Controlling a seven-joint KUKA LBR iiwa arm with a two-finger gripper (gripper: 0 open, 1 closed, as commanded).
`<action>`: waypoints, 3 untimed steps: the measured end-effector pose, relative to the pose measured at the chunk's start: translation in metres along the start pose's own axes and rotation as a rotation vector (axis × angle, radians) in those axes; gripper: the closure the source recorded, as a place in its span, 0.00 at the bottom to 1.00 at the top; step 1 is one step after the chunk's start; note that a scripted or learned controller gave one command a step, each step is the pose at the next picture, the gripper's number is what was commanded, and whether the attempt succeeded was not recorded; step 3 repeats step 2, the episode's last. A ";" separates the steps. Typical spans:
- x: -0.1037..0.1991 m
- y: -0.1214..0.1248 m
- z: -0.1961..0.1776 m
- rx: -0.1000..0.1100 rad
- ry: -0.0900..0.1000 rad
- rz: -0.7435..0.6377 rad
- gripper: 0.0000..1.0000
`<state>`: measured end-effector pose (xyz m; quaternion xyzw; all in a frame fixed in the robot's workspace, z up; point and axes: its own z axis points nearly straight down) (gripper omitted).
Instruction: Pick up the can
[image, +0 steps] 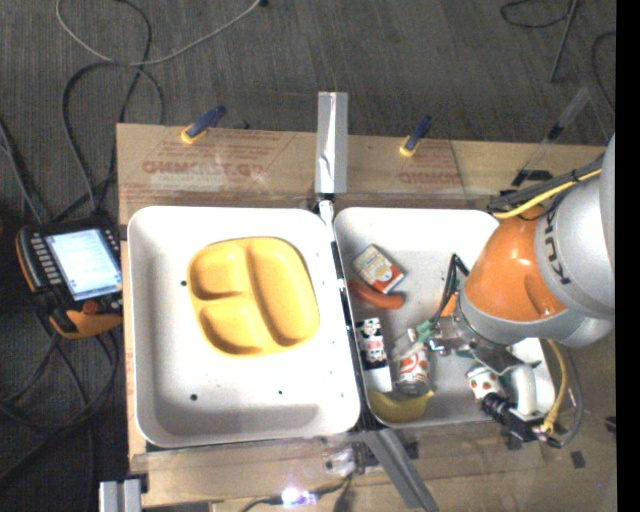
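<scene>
So in the camera view you've got 2 white bins side by side, and I'll use the can (411, 368) as my reference for everything. The can sits in the right bin (425, 225), down toward that bin's near edge, silver with red printing, tilted a bit rather than standing square. Just below it, touching or near enough, is a banana (400, 406) curving along the bin's bottom wall. Right beside the can on its left is a small black and white bottle (372, 343), lying close to the divider between the bins. Up and left of the can there's a red sausage-looking thing (377, 294), and beyond that, further up, a small orange box (376, 266). The arm (520, 275), grey with that fat orange section, comes in from the right of the can and hangs over the right side of the bin. The gripper (438, 338) sits just up and right of the can, very close to its top, maybe touching, but I honestly can't tell how wide it is or whether it has anything in it, since the wrist covers most of it. Way left of the can, the left bin (160, 400) holds a yellow divided tray (255, 293) with 3 compartments.
</scene>
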<state>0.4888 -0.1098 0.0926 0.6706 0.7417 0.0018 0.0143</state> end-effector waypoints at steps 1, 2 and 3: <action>0.002 0.001 -0.009 0.003 0.005 -0.003 1.00; 0.002 0.021 -0.096 0.027 0.015 0.102 1.00; 0.002 0.021 -0.096 0.027 0.015 0.102 1.00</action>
